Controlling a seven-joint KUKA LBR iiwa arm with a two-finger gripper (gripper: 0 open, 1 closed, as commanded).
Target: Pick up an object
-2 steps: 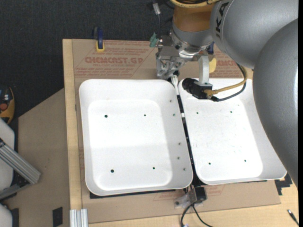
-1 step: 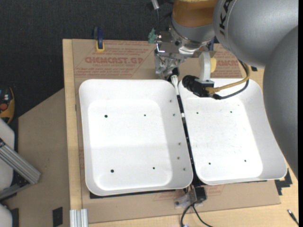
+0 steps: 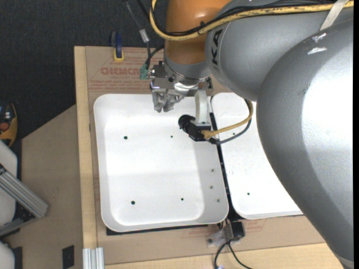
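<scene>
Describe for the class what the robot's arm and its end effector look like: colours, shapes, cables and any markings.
The arm is thick, rounded and matt grey, with a glossy orange band above the wrist and dark letters partly visible on its shell. A yellow cable and black cables loop around the wrist, and another yellowish cable runs to a black connector. The end effector is small, metallic grey, with a green tag beside it.

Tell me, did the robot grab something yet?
Not that I can see. Done: the arm has reached over the left bin. In hand: nothing visible at the claw, hanging near that bin's far edge. Left: finding an object and lifting it.
</scene>
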